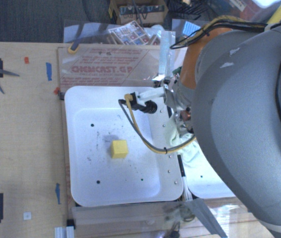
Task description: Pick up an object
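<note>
Risk of miss: yellow cube [119,149] lies mid left bin [74,133], well apart from gripper [179,118] near the bins' shared rim. Gripper opening can't be told; off-centre descent could knock cube aside.

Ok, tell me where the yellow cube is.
In the camera view the yellow cube lies in the left white bin, near its middle, left of the arm.

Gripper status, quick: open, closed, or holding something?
Gripper: cannot be told from this view. The yellow block lies in the left bin, apart from it.
</note>
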{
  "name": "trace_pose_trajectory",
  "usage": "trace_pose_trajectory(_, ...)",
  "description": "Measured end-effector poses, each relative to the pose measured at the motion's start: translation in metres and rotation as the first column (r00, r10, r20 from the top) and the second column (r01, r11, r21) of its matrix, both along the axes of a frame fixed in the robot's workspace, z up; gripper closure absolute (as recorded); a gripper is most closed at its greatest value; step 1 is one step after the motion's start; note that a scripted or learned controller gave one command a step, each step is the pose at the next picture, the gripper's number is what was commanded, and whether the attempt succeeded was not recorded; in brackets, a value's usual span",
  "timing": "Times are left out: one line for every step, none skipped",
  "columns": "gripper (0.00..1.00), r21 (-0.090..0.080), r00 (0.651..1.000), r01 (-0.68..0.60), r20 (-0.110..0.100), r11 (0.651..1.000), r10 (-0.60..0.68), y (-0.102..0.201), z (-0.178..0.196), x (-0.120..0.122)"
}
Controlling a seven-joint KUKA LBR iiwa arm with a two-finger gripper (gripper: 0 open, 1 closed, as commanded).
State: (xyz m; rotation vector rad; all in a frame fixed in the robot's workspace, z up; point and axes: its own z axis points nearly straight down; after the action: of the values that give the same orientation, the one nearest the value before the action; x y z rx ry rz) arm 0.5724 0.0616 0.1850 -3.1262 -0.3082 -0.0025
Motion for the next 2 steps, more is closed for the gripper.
trace_pose_trajectory(1.0, 0.0, 0.999, -0.046, 0.001, 0.999, 0.046, 0.031, 0.011, 0.057)
trace_pose_trajectory(1.0, 0.005, 0.94, -0.341, 0.01, 0.94, 0.341, 0.05, -0.09, 0.0)
